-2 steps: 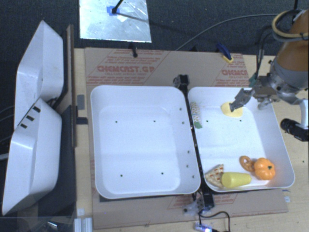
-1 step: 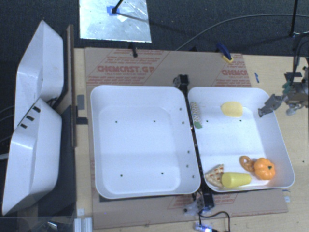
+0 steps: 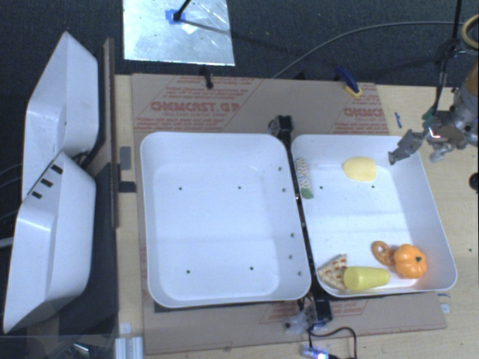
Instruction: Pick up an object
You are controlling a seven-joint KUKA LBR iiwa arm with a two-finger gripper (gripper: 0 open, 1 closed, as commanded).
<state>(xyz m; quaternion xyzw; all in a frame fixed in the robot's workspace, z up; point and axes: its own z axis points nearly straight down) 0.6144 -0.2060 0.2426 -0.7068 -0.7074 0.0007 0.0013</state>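
Starting from near edge: right bin (image 3: 438,223) holds orange pumpkin-shaped toy (image 3: 409,260), pretzel-like ring (image 3: 382,252), smooth yellow-green oblong piece (image 3: 365,277) and pizza-slice wedge (image 3: 332,270), clustered near side. Farther: pale yellow rounded lump (image 3: 360,169), matte. Gripper (image 3: 408,148) above far-right rim, carrying nothing; jaw state can't tell. Pick not begun. Left bin (image 3: 150,200) glossy white.

A single fixed camera looks down at a slant from above the bench (image 3: 224,96), far enough back to take in both white bins: the left bin (image 3: 217,148) and the right bin (image 3: 430,200). The arm (image 3: 456,122) enters at the right edge.
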